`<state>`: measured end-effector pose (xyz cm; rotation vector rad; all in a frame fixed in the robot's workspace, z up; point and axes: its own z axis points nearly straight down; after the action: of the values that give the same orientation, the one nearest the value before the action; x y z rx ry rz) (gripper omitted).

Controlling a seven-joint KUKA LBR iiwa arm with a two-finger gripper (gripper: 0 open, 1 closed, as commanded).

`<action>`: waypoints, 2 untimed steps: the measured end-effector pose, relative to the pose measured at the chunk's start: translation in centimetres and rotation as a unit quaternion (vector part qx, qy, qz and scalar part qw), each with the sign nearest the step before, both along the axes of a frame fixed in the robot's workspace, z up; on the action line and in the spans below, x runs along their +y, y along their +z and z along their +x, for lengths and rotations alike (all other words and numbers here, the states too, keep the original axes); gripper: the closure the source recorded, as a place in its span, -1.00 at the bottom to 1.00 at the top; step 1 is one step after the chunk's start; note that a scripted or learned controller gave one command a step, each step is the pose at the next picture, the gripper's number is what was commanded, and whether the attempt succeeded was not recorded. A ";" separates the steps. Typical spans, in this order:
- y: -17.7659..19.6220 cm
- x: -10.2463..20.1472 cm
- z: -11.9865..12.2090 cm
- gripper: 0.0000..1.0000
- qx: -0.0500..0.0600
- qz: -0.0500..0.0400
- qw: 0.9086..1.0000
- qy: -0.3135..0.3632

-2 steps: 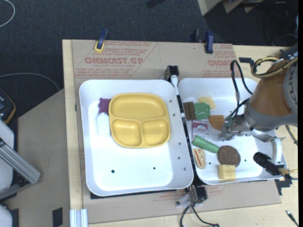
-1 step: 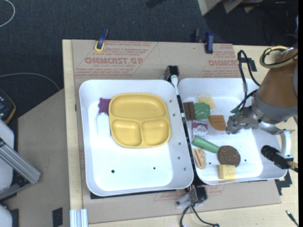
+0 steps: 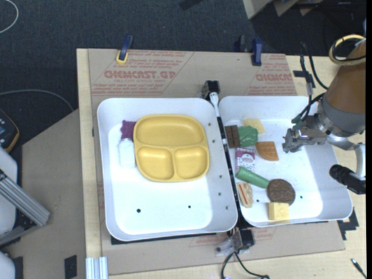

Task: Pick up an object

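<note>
Starting on the far left, the left bin [image 3: 116, 156] carries a yellow divided plate [image 3: 171, 147] sitting square in its upper half, three compartments up and nothing in them. Tucked against the plate's left edge is a purple item [image 3: 128, 129] with a small white piece [image 3: 125, 153] just below it, both wedged between plate and bin wall, so awkward to reach.

Across the divider now, the right bin [image 3: 325, 202] is where the pickable clutter lies, bunched along its left side. A brown bar [image 3: 232, 136] sits by the wall, a green piece [image 3: 248, 135] just beside it, a pale yellow slice [image 3: 254, 124] peeking behind. Below that, a red-and-white packet [image 3: 245, 156], then a green cucumber-like stick [image 3: 252, 177] lying at a slant, with a hot dog [image 3: 244, 195] under it. An orange-brown wedge [image 3: 268, 150] lies a little apart, and lower down a dark round cookie [image 3: 281, 189] touches a yellow cheese block [image 3: 278, 211].

Further right, the gripper [image 3: 293, 139] hangs over bare bin floor, near the wedge but apart from it. Whether its fingers are spread or pressed together I cannot tell, and nothing shows between them. My read: the wedge is the nearest candidate, standing free of its neighbours
</note>
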<state>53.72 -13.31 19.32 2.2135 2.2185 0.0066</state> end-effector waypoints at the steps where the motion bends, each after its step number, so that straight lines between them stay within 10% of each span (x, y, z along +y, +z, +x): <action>1: 3.4 0.0 0.1 1.00 0.001 0.000 1.000 0.000; 2: 4.2 5.0 1.1 1.00 0.002 0.002 1.000 0.002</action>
<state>54.86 -8.34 23.54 2.2122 2.2264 0.0059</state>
